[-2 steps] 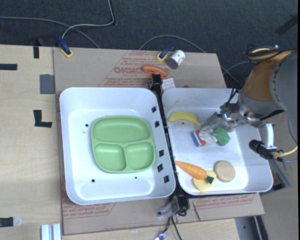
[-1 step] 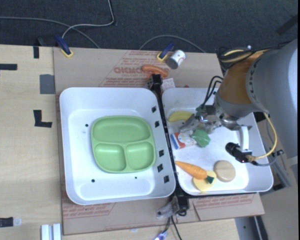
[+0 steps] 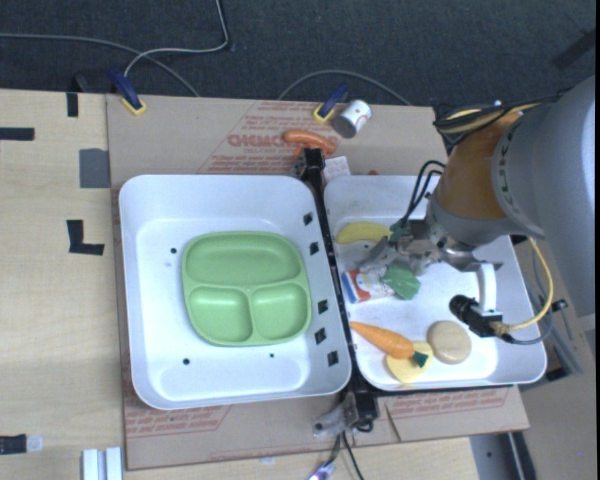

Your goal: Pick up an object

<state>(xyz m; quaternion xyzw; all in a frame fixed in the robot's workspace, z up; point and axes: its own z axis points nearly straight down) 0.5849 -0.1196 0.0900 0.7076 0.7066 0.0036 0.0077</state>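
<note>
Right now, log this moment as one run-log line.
gripper: low in right bin, over green block | grasp: unconfirmed | carrot: untouched | left bin: green divided plate

Grey arm point(image 3: 540, 168) entering from the right, its orange band point(image 3: 472, 173) above the wrist; the gripper point(image 3: 392, 260) points leftward and down, held low, its finger state indistinct.

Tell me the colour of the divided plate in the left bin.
Light green; the divided plate shows clearly in the camera view.
</note>
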